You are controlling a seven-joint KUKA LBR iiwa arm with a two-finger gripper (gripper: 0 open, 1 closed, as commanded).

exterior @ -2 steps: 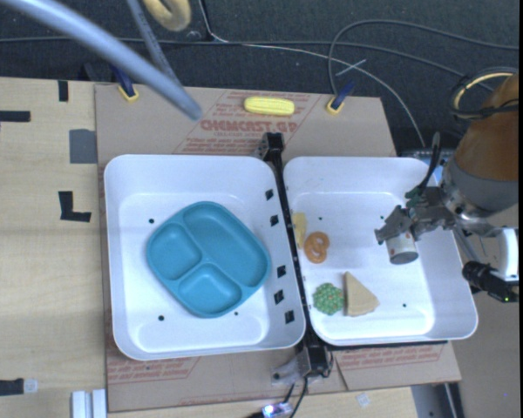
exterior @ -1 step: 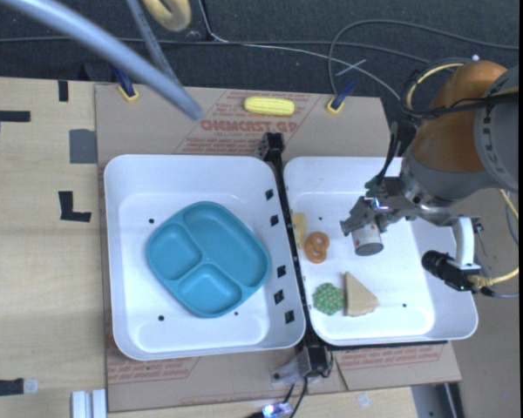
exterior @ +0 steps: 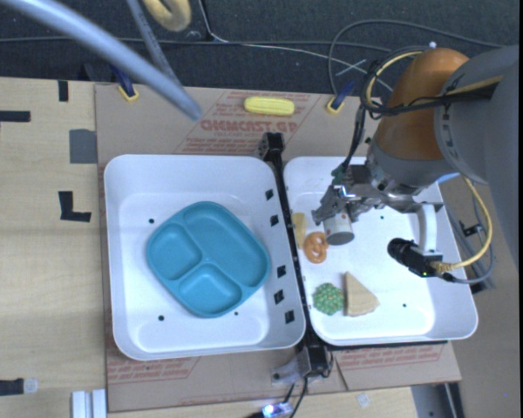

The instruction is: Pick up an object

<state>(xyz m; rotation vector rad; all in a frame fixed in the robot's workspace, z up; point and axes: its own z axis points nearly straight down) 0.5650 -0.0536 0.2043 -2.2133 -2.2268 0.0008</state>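
Gripper point(exterior: 329, 222) low in right bin point(exterior: 453, 320), near its left wall, just above pretzel point(exterior: 315, 247). Grip state: cannot tell. Nothing lifted; green ball point(exterior: 328, 299), wedge point(exterior: 359, 296) untouched. Pick pending.

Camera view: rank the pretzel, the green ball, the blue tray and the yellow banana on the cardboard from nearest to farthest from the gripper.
From the gripper:
1. Pretzel, just below-left, right bin.
2. Green ball, lower in the right bin.
3. Blue tray, left bin.
4. Yellow banana, on the cardboard above the bins; close to the tray's rank.

Glossy blue plastic tray point(exterior: 207, 258) in a smooth white bin point(exterior: 126, 233); matt wooden bench point(exterior: 35, 259).
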